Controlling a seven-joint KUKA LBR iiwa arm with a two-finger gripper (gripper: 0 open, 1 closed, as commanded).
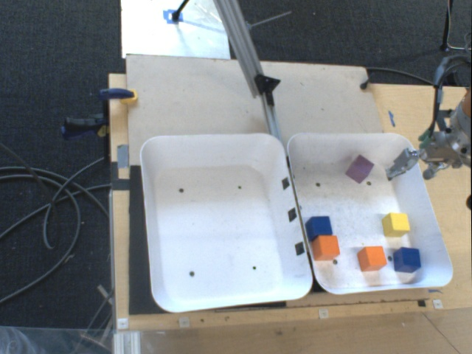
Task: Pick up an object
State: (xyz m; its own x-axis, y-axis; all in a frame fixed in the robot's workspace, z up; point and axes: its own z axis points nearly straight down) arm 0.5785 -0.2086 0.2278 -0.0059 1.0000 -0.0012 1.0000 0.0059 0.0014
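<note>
Worktop bins: purple cube [359,168] likely light, stiff, best pinched across flat sides; tool [413,162] beside it, grip state unclear.

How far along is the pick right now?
Nothing looks picked yet: all six blocks lie in the right bin, including the purple block, yellow block and two orange blocks. In hand: the tool sits at that bin's upper right rim, with no block between its fingers. Left: move over a block, descend, close and lift.
</note>
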